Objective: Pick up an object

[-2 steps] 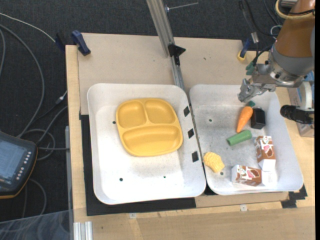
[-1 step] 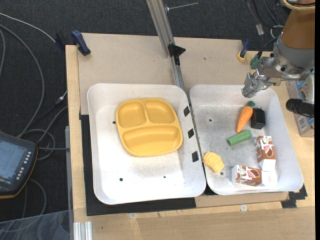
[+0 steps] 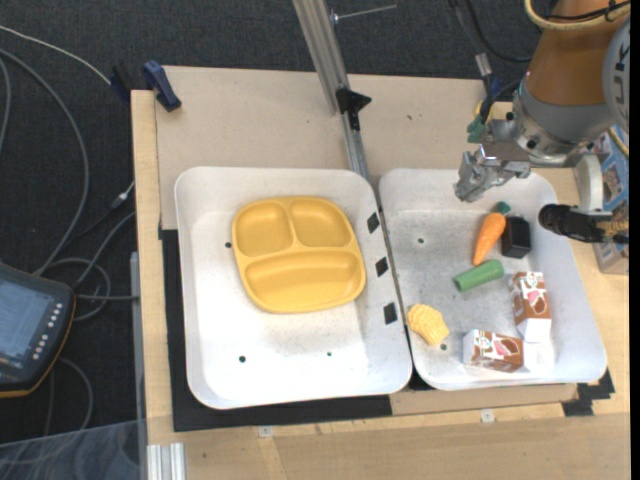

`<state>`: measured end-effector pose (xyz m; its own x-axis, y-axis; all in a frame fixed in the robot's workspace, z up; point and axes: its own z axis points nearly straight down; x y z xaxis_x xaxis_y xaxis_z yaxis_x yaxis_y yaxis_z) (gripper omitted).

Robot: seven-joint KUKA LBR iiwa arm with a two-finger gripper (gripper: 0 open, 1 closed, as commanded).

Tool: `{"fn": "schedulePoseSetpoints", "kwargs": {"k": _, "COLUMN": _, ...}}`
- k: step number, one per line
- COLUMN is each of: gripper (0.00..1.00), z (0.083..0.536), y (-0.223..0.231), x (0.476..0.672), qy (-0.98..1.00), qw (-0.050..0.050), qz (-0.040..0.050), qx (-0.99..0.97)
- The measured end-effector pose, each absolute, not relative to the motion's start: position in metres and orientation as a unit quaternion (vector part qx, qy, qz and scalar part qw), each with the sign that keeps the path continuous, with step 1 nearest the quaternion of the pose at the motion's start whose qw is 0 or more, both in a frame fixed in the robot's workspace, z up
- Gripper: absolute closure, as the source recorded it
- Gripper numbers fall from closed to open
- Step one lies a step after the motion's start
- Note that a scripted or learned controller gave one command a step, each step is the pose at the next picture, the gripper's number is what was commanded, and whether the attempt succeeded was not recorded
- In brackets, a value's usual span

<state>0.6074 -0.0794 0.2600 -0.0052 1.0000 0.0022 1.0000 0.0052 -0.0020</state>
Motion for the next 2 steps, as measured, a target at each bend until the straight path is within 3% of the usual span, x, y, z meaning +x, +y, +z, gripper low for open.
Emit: {"fn": "schedulePoseSetpoints", "kwargs": {"k": 2, "gripper": 1.0, "z": 0.232, "y": 0.031, "x": 0.6, "qy": -0.71, "qw": 0.003, "qz": 0.0006, "qx": -0.705}}
